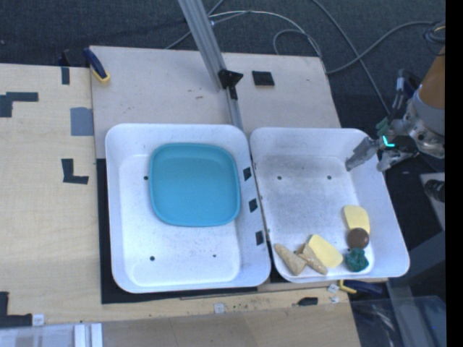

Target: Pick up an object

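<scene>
Gripper: your gripper (370, 157) sits at the right bin's upper right rim, with two grey fingers (357, 155) spread apart, nothing between them, so released.
Arm: you see it come in from the right edge, with a bit of orange band at the top right and a small teal light near the wrist.
Right bin: white (304, 186), scuffed grey floor; all small objects bunched in its lower right corner, well apart from your gripper.
Yellow block: (356, 217) against the right wall, upper end of the cluster.
Brown ball: (357, 238) just below the yellow block, touching or nearly.
Teal object: (356, 260) in the very corner, just under the brown ball; shape too small to tell.
Yellow wedge: (323, 251) left of the ball, lying flat.
Tan pieces: (294, 259) two long bits left of the wedge, one touching it, near the front wall.
Left bin: white (130, 251), just beside the right bin.
Blue plate: (194, 183) squarish, flat in the left bin, toward its upper half.
Bench: pale wood (43, 215) with dark tape marks; cables on the dark floor behind.
</scene>
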Robot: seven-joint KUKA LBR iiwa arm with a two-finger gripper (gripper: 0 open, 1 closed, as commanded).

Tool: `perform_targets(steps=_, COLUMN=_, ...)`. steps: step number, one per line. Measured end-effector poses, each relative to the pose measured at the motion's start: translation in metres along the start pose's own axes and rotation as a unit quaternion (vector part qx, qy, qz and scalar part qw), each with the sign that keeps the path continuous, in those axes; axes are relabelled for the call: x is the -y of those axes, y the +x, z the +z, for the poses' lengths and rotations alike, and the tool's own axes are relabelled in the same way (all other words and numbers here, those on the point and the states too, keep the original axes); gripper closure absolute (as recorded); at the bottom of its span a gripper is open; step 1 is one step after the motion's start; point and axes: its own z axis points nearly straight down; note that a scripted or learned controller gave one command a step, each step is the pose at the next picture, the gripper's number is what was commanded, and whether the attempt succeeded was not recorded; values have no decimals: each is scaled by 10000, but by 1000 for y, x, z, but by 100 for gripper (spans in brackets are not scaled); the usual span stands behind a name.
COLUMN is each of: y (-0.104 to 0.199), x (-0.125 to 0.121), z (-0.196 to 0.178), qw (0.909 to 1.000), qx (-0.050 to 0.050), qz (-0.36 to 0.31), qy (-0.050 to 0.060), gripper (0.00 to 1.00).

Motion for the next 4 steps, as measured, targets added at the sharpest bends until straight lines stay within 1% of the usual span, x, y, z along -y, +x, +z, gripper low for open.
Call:
perform_targets(steps=1, y=0, x=0, z=0, qw=10000, qx=0, qz=0, qy=1, gripper=0)
perform_targets(steps=2, y=-4, x=0, z=43, qw=10000, qx=-3, qz=1, qy=18, gripper=0)
perform_targets(steps=4, y=-2, x=15, z=136, qw=10000, qx=-7, qz=-1, qy=22, gripper=0)
